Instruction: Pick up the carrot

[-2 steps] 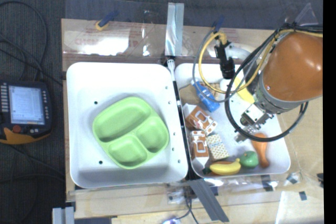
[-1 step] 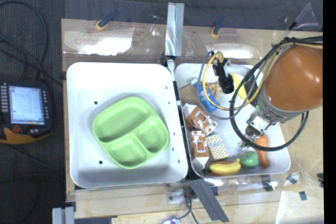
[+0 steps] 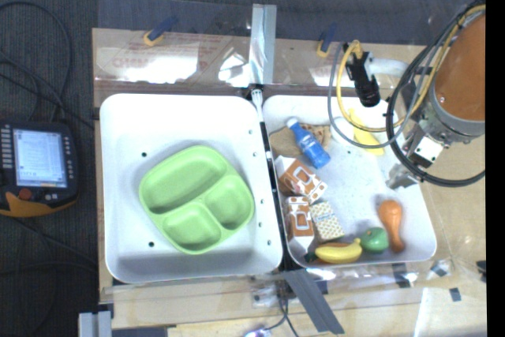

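Observation:
The carrot [image 3: 391,222], orange with a rounded top, lies upright near the front right corner of the right bin [image 3: 359,185]. My gripper [image 3: 397,178] hangs over the bin's right side, a short way above and behind the carrot. Nothing shows in its grasp. The grey arm with its orange band [image 3: 467,67] comes in from the upper right, trailing black and yellow cables.
Beside the carrot sit a green round fruit [image 3: 375,239] and a banana [image 3: 338,251]. Patterned boxes [image 3: 304,197], a blue bottle [image 3: 308,144] and a yellow item [image 3: 367,137] share this bin. A green divided plate [image 3: 197,198] lies in the left bin [image 3: 126,122].

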Robot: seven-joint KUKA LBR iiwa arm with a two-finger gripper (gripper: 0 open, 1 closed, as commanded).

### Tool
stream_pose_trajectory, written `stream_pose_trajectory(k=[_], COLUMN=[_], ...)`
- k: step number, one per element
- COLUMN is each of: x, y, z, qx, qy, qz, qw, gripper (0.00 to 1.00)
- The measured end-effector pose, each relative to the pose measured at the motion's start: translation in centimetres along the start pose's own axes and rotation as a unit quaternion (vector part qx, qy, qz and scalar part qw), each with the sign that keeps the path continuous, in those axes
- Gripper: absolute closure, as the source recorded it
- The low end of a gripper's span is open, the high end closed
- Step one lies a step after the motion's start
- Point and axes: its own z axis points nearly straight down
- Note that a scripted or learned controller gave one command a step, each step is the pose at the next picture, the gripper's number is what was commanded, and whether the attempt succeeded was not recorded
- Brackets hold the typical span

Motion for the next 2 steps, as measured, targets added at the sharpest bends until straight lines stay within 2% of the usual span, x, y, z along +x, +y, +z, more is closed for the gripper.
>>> stream_pose_trajectory(k=[1,2], x=[2.7,6.6], y=[2.0,-5.4], z=[9.1,6.7], qx=[-0.001,0.001], qy=[-0.006,-0.001], qz=[-0.208,-0.211], qw=[0.9780,0.9775], gripper=[1.00,1.00])
